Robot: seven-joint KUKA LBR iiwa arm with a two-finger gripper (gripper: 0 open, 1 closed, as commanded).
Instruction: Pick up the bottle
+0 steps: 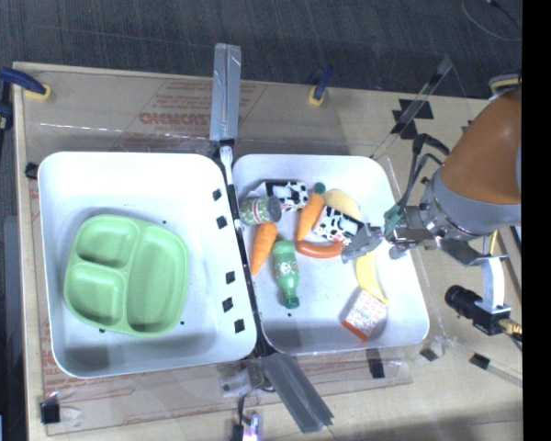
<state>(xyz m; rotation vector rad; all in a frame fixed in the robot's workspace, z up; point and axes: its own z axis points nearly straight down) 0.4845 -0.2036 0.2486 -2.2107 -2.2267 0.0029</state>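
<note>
While the bottle (pixel 286 273) lies left of it, the hand (pixel 360 243) hangs with unreadable grip.

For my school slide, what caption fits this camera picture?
Robot gripper hovers over toy food beside a green bottle.

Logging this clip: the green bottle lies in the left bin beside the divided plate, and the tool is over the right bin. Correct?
Not quite. The camera view shows the green bottle in the right bin, among the toy food; the tool is over that bin, as stated.
</note>
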